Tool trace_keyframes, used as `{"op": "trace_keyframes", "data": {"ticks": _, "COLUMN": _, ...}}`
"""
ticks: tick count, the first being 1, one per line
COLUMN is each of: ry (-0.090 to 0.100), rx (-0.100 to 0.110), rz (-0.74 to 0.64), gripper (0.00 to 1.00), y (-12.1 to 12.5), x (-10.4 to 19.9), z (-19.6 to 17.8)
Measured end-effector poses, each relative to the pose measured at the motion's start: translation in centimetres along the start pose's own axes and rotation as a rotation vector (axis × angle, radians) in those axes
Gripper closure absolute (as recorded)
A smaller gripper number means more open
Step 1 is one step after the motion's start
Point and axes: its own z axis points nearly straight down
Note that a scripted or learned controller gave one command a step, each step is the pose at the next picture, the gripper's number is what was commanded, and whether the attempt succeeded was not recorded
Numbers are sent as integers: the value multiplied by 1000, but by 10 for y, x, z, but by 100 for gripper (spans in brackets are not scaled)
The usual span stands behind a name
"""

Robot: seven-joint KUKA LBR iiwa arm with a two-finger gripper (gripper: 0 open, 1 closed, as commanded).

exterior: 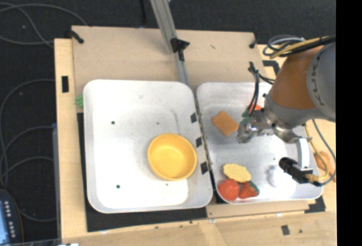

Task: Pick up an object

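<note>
The small orange-brown foam-like block [225, 123] lies tilted in the right white bin [226, 92], just left of the gripper [245, 133]. It looks light and squashy; pinch its flat sides.

The table [130, 52] carries 2 white bins side by side: the right bin [226, 95] lies under the tool [244, 133], the left bin [113, 103] well to its left.

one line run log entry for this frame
arm: over right bin | end effector: beside orange block | yellow bowl: left bin | grasp: none seen
</note>
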Motion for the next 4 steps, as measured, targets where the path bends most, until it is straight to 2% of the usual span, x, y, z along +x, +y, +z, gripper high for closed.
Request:
{"op": "trace_keyframes", "data": {"ticks": 1, "ry": -2, "rx": -3, "rz": 0, "gripper": 100, "y": 0, "x": -8, "z": -61}}
{"op": "trace_keyframes", "data": {"ticks": 2, "ry": 1, "rx": 3, "rz": -2, "gripper": 100, "y": 1, "x": -9, "z": -69}}
{"op": "trace_keyframes", "data": {"ticks": 3, "ry": 2, "rx": 5, "rz": -6, "gripper": 100, "y": -13, "x": 50, "z": -75}}
{"op": "trace_keyframes", "data": {"ticks": 4, "ry": 2, "rx": 3, "rz": -6, "gripper": 100, "y": -16, "x": 104, "z": -89}}
